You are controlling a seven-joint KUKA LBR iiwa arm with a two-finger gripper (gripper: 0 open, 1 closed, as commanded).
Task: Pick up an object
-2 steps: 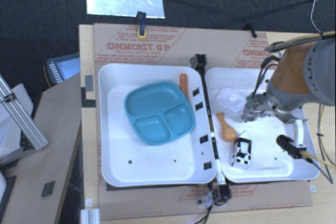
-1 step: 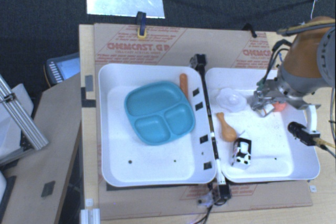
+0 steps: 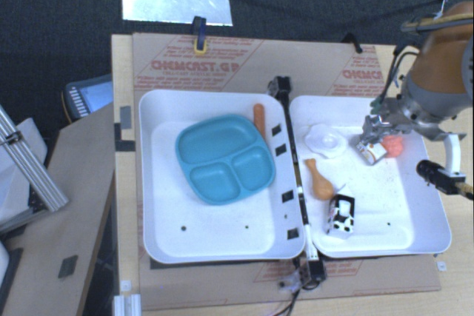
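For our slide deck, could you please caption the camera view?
Arm's tool low in the right bin by a pink object; blue tray in the left bin.

Two white bins (image 3: 222, 251) sit on a tan board printed with red lettering (image 3: 194, 65). The left bin holds a light blue divided plate (image 3: 224, 158) and a slim orange stick (image 3: 259, 120). The right bin holds a tan-orange drumstick-shaped toy (image 3: 320, 180), a black-and-white cow-patterned carton (image 3: 341, 216), a white lump (image 3: 326, 140) and a pink-red object (image 3: 394, 146).
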